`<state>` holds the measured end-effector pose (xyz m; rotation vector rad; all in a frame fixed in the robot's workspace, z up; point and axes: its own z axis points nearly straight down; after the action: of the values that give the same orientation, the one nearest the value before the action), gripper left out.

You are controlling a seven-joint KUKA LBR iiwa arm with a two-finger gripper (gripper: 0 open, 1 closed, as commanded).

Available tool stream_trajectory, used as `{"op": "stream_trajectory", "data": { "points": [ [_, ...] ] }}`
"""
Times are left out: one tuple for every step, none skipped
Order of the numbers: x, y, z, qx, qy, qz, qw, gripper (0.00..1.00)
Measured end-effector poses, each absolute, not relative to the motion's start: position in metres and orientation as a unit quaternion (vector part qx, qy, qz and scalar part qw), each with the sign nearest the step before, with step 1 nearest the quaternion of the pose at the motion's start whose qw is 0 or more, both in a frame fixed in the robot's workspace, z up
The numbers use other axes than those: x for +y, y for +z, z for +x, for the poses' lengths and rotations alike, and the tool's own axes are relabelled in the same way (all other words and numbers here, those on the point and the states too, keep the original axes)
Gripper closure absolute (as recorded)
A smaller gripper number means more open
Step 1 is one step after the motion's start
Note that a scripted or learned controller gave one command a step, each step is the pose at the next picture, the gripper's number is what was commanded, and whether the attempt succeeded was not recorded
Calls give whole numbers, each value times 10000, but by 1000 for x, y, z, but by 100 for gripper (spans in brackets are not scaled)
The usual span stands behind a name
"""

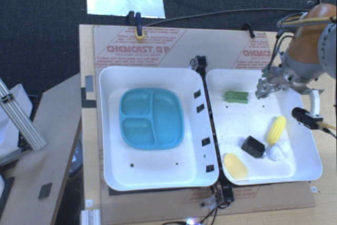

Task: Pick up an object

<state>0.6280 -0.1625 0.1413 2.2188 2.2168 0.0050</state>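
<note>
The right bin point(305, 168) holds a green pea pod point(236, 96) near its back, a yellow corn cob point(277, 129), a small black block point(253, 146), a white crumpled item point(277, 152) and a yellow lemon-like piece point(235, 166) at the front. My gripper point(263, 90) hangs over the back of the right bin, just right of the green pod and apart from it. Nothing shows between its fingertips.
The left bin point(113, 166) carries a blue divided plate point(152, 118). A black clip strip point(206, 124) runs along the ridge between the bins. The arm point(310, 45) with its orange band enters from the right, over the right bin's far corner.
</note>
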Motion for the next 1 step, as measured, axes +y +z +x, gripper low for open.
{"op": "stream_trajectory", "data": {
  "points": [
    [-161,204,623,7085,22,7057,34,100]
  ]
}}
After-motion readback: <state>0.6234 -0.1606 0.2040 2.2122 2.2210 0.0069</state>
